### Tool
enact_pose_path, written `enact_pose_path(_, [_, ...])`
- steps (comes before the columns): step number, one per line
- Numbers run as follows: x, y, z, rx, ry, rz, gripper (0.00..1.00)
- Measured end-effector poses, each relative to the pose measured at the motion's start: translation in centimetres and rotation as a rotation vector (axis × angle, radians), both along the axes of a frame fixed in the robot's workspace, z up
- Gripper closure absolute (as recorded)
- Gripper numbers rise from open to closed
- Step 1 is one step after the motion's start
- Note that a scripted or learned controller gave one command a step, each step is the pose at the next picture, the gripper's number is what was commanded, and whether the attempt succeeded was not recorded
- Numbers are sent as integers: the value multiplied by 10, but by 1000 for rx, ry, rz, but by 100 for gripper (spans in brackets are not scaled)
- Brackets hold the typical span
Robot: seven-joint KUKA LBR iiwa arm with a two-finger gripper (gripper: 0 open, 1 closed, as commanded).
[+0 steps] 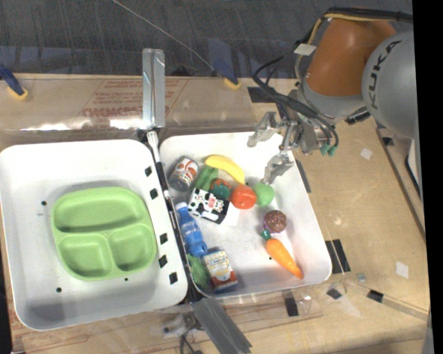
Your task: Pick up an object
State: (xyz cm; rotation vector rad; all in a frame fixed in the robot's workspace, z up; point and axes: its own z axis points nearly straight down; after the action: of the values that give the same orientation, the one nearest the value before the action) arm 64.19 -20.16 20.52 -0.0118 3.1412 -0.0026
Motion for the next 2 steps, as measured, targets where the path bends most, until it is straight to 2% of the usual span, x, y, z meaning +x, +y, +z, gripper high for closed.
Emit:
enact_pose_path(1, [-5,18,-114,3,1,183,0])
enact_pose_path(2, [-29,101,-111,-1,-3,233,0])
